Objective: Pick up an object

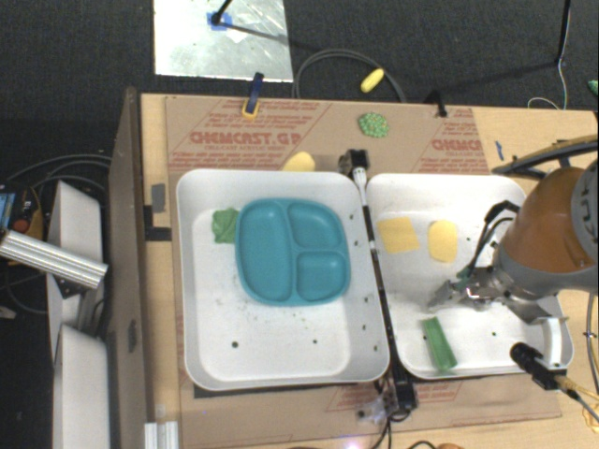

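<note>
Camera view, looking down: the claw [447,295] hangs low over the middle of the right bin [496,193], reaching in from the bin's right edge. Its grey fingers [440,297] point leftward, but whether they are spread or closed cannot be told, and nothing is seen between them. A green block [438,342] lies just below the claw, near the bin's front edge, its long axis running from upper left to lower right. Near the bin's back edge lie a yellow square piece [400,235] and a yellow oval piece [443,240], side by side. The arm [552,227] is bent over the bin's right side, its orange band uppermost. In the left bin [271,354], a teal divided plate [293,252] rests at centre, with a small green piece [225,224] touching the plate's left edge.
</note>
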Robot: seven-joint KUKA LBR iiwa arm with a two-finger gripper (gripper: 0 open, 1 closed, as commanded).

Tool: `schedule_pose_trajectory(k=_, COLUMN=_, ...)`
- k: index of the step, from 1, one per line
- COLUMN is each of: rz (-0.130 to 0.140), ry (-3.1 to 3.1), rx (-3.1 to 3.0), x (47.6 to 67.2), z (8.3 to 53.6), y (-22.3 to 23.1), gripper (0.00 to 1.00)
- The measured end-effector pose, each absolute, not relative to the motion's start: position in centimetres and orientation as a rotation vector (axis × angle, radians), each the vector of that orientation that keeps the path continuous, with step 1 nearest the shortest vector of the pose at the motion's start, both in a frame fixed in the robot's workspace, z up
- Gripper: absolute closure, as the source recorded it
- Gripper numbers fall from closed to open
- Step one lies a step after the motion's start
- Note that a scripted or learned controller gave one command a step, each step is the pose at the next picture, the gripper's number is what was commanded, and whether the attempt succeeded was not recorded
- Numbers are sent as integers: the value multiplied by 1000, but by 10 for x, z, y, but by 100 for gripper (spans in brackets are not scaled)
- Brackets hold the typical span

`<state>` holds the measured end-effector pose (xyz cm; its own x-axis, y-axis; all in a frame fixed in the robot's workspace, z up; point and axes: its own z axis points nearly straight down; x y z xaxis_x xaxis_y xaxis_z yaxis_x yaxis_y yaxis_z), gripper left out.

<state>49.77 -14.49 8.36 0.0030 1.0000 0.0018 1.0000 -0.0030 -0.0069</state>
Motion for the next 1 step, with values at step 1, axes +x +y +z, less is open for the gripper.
schedule_pose_trajectory(k=1, rz=-10, ry=-2238, rx=-2217, x=597, z=86, y=-125, gripper=0)
